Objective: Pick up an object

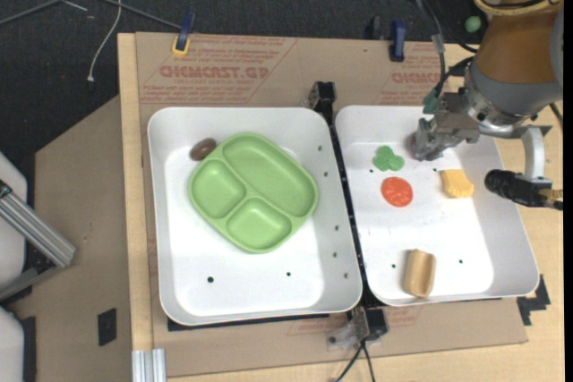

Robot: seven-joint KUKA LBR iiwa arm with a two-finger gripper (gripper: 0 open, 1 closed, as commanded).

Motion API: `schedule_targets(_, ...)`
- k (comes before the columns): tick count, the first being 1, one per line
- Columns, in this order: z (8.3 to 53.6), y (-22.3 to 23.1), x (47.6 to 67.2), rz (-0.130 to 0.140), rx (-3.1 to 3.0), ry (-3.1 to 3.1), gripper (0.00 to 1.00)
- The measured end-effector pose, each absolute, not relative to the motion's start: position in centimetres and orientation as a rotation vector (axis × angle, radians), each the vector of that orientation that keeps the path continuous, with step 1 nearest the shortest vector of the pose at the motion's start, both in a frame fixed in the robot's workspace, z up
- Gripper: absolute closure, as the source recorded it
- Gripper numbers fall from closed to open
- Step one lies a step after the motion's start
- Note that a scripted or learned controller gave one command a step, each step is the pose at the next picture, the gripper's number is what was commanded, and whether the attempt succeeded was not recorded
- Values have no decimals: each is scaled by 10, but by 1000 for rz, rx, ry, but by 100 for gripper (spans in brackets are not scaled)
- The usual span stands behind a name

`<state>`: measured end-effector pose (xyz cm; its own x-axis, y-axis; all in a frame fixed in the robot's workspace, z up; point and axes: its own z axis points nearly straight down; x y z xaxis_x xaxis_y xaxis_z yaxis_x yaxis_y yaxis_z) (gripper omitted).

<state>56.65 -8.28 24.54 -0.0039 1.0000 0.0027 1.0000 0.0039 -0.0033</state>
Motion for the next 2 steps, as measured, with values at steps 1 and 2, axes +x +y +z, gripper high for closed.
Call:
schedule_targets(1,238,-27,567,-1,-2211,-2226,100)
schedule_targets(2,225,25,557,2,-2211,-2224,100)
